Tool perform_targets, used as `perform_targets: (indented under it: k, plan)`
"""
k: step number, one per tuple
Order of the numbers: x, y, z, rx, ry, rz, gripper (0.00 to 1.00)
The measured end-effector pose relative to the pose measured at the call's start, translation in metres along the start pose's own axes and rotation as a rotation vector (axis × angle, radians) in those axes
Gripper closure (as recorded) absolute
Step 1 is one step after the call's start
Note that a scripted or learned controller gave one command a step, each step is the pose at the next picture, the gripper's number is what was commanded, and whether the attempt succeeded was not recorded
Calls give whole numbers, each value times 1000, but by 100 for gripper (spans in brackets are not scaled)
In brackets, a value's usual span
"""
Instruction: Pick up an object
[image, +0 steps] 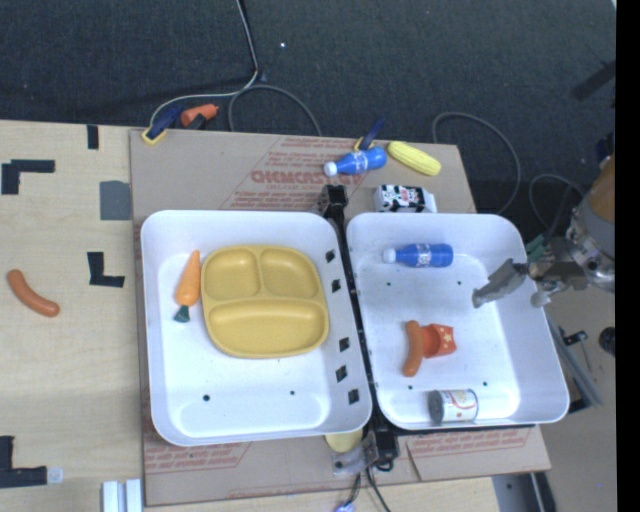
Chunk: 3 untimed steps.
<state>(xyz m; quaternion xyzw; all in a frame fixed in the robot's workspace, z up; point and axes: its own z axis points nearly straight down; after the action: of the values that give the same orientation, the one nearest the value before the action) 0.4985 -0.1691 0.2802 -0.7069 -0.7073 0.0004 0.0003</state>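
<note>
My gripper (511, 297) hovers over the right edge of the right bin (500, 235), open, with nothing between its fingers. In that bin a blue bottle (420, 256) lies on its side near the back, to the gripper's left. An orange sausage (411, 349) leans against a red toy (439, 340) in the middle, below and left of the gripper. A small can (455, 405) lies at the front edge. The left bin (165, 300) holds a yellow divided plate (265, 300) and a carrot (188, 279) beside it.
Behind the bins on the cardboard lie a blue bottle (356, 163), a yellow corn cob (413, 157) and a small black-and-white box (405, 199). A sausage (32, 293) lies on the bench at far left. Cables run across the dark floor at the back.
</note>
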Motion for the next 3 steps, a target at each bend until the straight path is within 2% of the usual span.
perform_targets:
  k: [1, 2, 3]
  plan:
    - [46, 36, 138, 8, 3, -4, 0]
    - [31, 24, 191, -21, -15, 4, 0]
    - [62, -10, 193, -12, -6, 1, 0]
